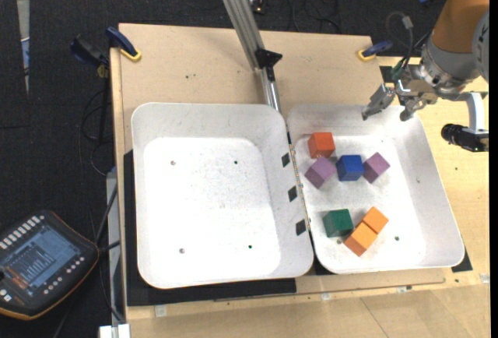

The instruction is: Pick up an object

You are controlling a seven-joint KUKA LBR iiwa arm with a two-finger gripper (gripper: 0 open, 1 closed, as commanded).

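**Claw above the far edge of the right bin, cubes not yet touched**

The worktop carries two shallow white bins. The left bin sits toward the worktop's left edge. The right bin holds seven small cubes, grouped in its middle and near part.

Location of the cubes:
- An orange-red cube lies nearest the far edge of the right bin.
- Just beyond it toward the near edge stands a row: a purple cube, a blue cube and a second purple cube. The first purple cube and the blue cube are touching or nearly so.
- A green cube lies toward the near edge, with two orange cubes touching each other just beside it.

Handling, as judged: the cubes look stiff, light and smooth-faced, probably wood or foam. They should not deform or break. Take hold across two opposite flat faces. The second purple cube has open space on its right side and looks the easiest to reach. The paired orange cubes leave little room for a finger between them.

The claw hangs over the far edge of the right bin, well apart from every cube. Its fingers appear spread, pointing down. It pinches nothing and touches nothing.
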